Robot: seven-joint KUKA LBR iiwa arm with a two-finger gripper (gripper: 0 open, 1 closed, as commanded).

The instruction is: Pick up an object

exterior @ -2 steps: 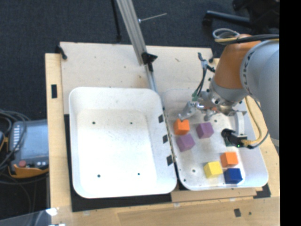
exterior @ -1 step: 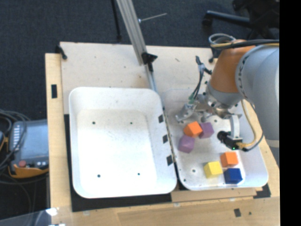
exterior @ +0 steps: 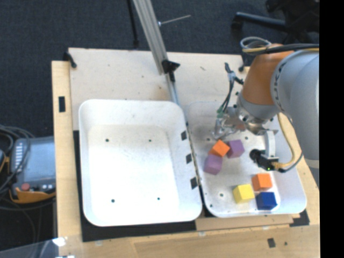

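Observation:
The right bin (exterior: 290, 198) holds several small blocks. An orange block (exterior: 220, 148) lies near its middle, touching a purple block (exterior: 235, 148) on its right. Another purple block (exterior: 213, 164) sits just below them. Toward the front right are a yellow block (exterior: 243, 193), an orange block (exterior: 262, 181) and a blue block (exterior: 266, 200). My gripper (exterior: 224, 129) hangs low over the bin, just above the orange and purple pair. The wrist hides its fingers.
The left bin (exterior: 134, 160) stands beside the right one, their rims meeting near the centre. A slanted metal pole (exterior: 153, 31) rises from the back of the bench. The arm's grey body and orange band (exterior: 263, 85) cover the bin's far right.

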